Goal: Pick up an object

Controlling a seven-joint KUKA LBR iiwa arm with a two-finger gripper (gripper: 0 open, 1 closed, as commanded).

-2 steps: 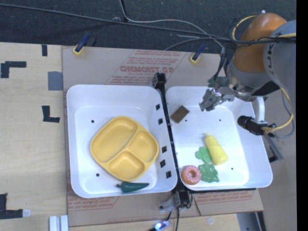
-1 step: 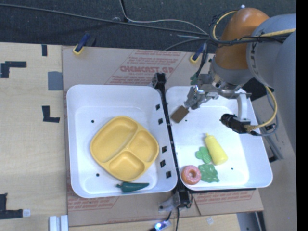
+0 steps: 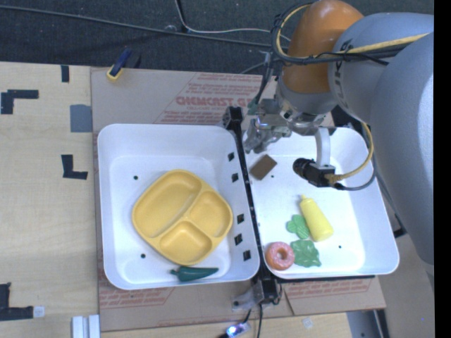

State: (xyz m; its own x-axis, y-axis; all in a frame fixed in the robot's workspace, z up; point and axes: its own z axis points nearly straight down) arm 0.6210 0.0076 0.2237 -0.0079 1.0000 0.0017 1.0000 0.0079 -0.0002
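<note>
From the yellow plastic divided plate [image 3: 182, 217] in the left bin [image 3: 113, 160] to the right bin [image 3: 366, 224], we judged our gripper [image 3: 255, 138], its state untellable, poised above the small brown flat block [image 3: 263, 167] near that bin's top-left corner, needing descent next.

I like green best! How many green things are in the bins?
3. A green pepper lies in the left bin, below the yellow plate. Two leafy pieces sit in the right bin: one beside the yellow bottle, one beside the donut.
</note>
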